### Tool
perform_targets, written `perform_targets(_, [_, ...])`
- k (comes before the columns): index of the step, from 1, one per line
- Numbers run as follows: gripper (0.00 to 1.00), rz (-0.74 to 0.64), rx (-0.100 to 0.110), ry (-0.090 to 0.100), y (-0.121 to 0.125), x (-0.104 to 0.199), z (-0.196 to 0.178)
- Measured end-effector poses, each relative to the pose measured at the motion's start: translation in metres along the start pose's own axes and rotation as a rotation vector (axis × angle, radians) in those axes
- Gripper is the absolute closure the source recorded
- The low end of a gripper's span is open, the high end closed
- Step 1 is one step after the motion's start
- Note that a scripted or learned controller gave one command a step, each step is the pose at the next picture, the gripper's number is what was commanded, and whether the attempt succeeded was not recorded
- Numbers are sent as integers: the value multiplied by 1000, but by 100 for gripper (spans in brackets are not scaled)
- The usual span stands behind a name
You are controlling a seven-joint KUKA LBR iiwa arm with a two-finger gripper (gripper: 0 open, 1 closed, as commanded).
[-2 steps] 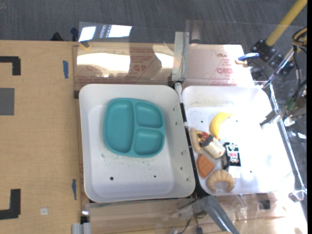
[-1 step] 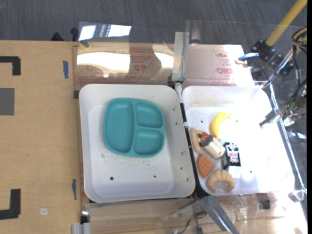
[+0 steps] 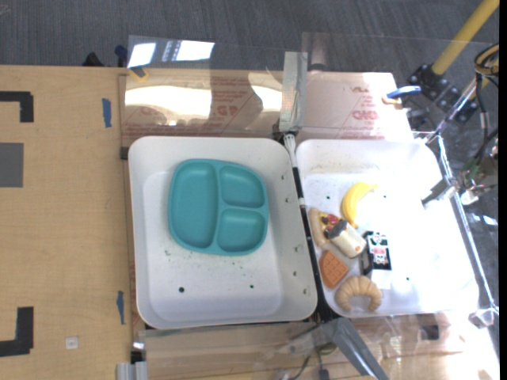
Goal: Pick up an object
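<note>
Both bins (image 3: 150, 212) were white, lightly speckled with dark flecks. Divided plate (image 3: 216, 206) teal. Banana (image 3: 356, 200) yellow. Croissant (image 3: 359, 293) golden brown. Waffle (image 3: 333, 269) orange with grid pattern. Small carton (image 3: 379, 250) black, white and red, possibly cow-print.

Dark grey carpet floor (image 3: 238, 6) along the top edge; tan cardboard-covered bench (image 3: 59, 212) with black tape marks (image 3: 20, 105) and blue tape bits (image 3: 106, 111) at left; glare on clear panels (image 3: 206, 101) behind the bins.
</note>
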State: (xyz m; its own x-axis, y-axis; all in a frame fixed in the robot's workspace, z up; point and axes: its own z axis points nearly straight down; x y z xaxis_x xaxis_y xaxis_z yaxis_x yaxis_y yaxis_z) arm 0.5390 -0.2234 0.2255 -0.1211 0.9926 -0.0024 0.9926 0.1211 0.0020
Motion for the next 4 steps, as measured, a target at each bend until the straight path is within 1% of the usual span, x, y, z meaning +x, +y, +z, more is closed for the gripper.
perform_targets(4, [0, 0, 0, 0, 0, 0, 0])
